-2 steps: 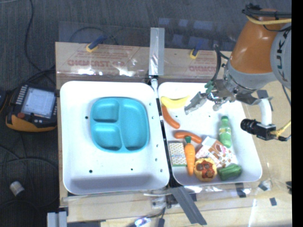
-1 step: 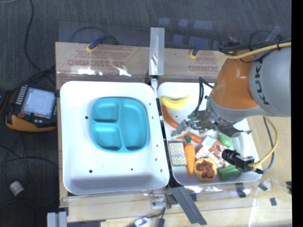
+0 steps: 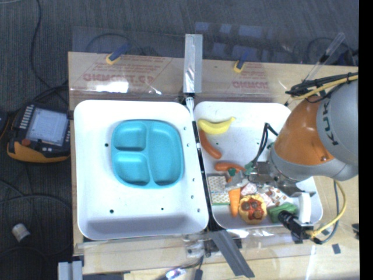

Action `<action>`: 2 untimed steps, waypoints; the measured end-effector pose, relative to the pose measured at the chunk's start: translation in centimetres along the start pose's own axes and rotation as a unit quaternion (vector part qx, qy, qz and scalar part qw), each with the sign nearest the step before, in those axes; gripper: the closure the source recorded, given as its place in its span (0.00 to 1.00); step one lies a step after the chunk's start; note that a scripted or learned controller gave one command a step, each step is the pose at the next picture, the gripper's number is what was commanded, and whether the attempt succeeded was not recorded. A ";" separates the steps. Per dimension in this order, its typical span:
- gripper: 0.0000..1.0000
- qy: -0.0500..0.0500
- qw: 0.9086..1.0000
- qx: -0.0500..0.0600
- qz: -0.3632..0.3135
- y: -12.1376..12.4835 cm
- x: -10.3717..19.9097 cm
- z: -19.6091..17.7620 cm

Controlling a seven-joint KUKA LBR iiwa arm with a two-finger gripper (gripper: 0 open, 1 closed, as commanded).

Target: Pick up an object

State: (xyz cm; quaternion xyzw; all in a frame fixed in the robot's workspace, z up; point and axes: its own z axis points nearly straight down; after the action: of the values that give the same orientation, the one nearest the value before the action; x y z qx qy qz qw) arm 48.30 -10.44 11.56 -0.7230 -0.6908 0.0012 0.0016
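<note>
While the grey and orange arm [image 3: 317, 139] reaches in from the right edge of the frame, its hand [image 3: 265, 177] hangs low over the lower middle of the right bin [image 3: 256, 109], above a heap of toy food; whether it is open or closed, or has hold of anything, I cannot tell. Just beneath it, towards the lower right of the frame, lie a small pizza [image 3: 252, 209], an orange carrot [image 3: 234, 200] touching its left side, and a green piece [image 3: 284, 207] on its right. Higher in the same bin a yellow banana [image 3: 215, 125] lies near the top wall, with a red sausage [image 3: 210, 146] just below it. At centre left, the left bin [image 3: 93, 214] holds a blue divided plate [image 3: 147, 153]. Both bins sit on the wooden table [image 3: 81, 63].
</note>
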 end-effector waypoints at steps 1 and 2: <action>0.00 -0.001 0.999 -0.011 0.038 4.3 -1.5 2.5; 0.00 -0.001 0.999 -0.011 0.038 4.3 -1.6 2.5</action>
State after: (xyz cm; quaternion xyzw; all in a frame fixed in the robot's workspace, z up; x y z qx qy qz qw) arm 52.55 -12.18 9.06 -0.7490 -0.6625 -0.0053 -0.0070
